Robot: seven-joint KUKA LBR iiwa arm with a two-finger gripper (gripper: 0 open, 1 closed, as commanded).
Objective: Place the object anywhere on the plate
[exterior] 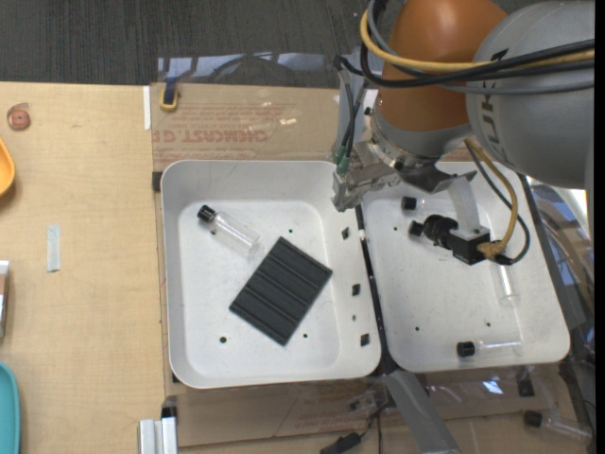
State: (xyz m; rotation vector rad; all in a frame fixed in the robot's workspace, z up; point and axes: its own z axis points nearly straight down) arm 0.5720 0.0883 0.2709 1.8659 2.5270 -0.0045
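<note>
Clear plastic vial (pixel 228 228), black-capped, is lying in the left bin (pixel 180 282) beside the dark ribbed plate (pixel 281 289). We are judging it light, slick, prone to rolling; grasp mid-barrel. Hand (pixel 348 195) is hovering at the bins' divide; its state we cannot tell.

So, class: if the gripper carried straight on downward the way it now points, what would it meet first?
Probably the ridge where the two bins meet, just below the gripper; depth is unclear from this slant.

Grey arm (pixel 539 83), orange dome band, black and yellow cables looped around.
</note>
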